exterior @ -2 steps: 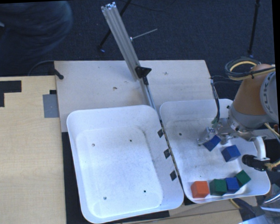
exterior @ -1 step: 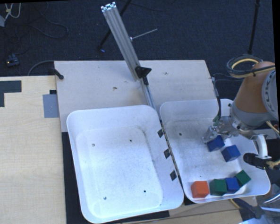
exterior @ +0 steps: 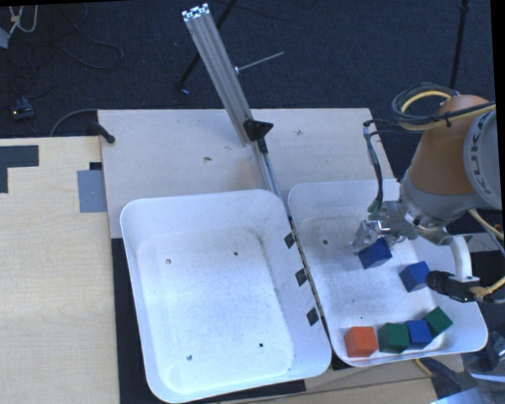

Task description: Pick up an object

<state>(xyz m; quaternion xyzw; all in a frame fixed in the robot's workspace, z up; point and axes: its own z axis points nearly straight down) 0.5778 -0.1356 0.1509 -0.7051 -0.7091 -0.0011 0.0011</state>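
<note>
My gripper (exterior: 371, 239) hangs over the middle of the right bin (exterior: 338, 213), its fingers pointing down and to the left. A dark blue block (exterior: 375, 254) sits tilted between the fingertips, and it looks slightly larger than the other blocks, as if raised off the floor. A second blue block (exterior: 415, 276) lies just to its right on the bin floor. Along the bin's front edge stand an orange block (exterior: 361, 340), a green block (exterior: 395, 337), a blue block (exterior: 419, 332) and another green block (exterior: 438, 319).
The left bin (exterior: 153, 246) lies beside the right one, with black clips (exterior: 300, 276) along the shared rim. A slanted aluminium bar (exterior: 224, 75) rises behind the bins. The arm's orange band (exterior: 442, 155) and cables overhang the right bin's right side.
</note>
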